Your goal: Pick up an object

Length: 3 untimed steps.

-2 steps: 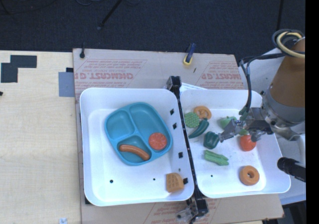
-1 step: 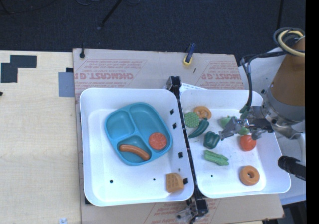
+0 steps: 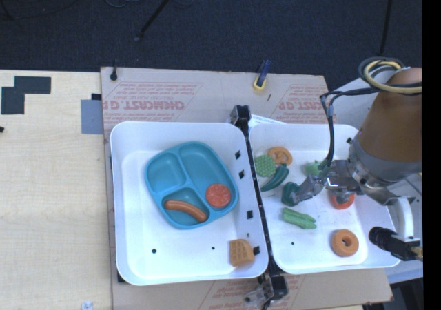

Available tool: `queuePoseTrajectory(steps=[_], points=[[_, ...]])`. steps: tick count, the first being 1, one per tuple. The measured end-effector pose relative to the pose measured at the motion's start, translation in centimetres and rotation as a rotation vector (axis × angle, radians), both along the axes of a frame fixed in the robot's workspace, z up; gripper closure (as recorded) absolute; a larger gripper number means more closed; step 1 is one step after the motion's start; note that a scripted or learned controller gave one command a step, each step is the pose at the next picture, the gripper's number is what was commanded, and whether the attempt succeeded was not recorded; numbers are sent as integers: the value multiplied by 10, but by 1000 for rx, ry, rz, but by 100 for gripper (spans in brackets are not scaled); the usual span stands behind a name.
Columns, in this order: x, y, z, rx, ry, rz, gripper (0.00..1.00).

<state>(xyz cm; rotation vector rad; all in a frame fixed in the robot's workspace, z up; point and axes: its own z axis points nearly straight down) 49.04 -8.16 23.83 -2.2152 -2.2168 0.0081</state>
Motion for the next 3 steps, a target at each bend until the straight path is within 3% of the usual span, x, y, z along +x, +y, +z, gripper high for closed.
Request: queuePoseTrajectory(steps=[1, 3], points=[[-6, 2, -64, 1, 3, -1, 0], [-1, -2, -152, -2, -6, -2, 0]])
